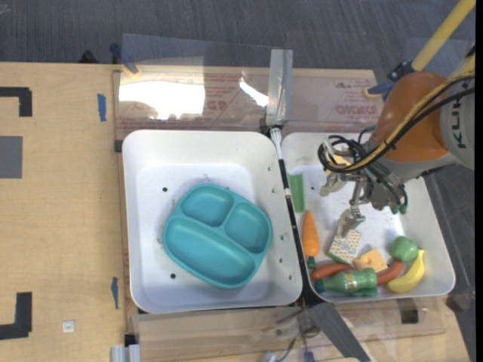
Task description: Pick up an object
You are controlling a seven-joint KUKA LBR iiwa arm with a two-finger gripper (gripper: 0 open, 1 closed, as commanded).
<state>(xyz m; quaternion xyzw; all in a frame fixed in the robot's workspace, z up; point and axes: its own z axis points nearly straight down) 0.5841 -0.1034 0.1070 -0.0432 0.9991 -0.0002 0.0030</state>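
The surface [53, 202] is a pale wooden bench carrying two white bins side by side. The left bin [143, 164] holds a teal divided plate [217, 236], lying flat and a little askew. The arm [411, 119], grey with its orange band, reaches in from the right and hangs over the right bin [438, 232], cables looping around its wrist.

The gripper [350, 223] points down into the middle of the right bin. Whether the jaws are released or clenched I cannot tell from here; the metal ends are too small and tangled with the hardware above.

Just under and slightly toward the near edge from the gripper lies a speckled card [346, 245], tilted, with the tip seeming to touch or almost touch its upper corner. That looks to me like the likeliest target. Its long axis runs roughly from the gripper toward the bin's near edge, so a straight drop would meet its upper end, not its middle.

To the left of the card a carrot [309, 234] lies lengthwise, and above it a green stick [296, 191] rests beside the bin wall. Along the near edge sit a green bottle [355, 280], an orange wedge [371, 261], a banana [410, 274] and a green pepper [404, 247], crowded together.
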